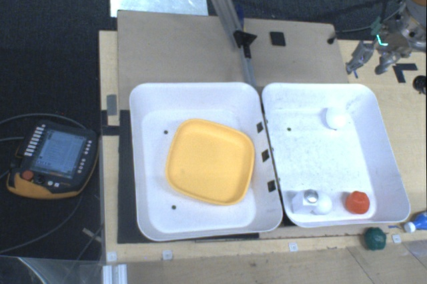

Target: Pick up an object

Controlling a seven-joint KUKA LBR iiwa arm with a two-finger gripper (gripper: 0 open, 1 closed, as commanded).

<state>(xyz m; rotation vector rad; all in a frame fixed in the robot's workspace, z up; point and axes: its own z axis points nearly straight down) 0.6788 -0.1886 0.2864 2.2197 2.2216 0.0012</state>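
While the gripper hangs with fingers spread and nothing between them, above the surface beyond the right bin's far corner, the nearest object, a white ball, lies below-left inside that bin.

My gripper hangs with fingers spread, holding nothing, just beyond the far right corner of the right bin. Inside that bin: white ball near me, orange object at the near wall.
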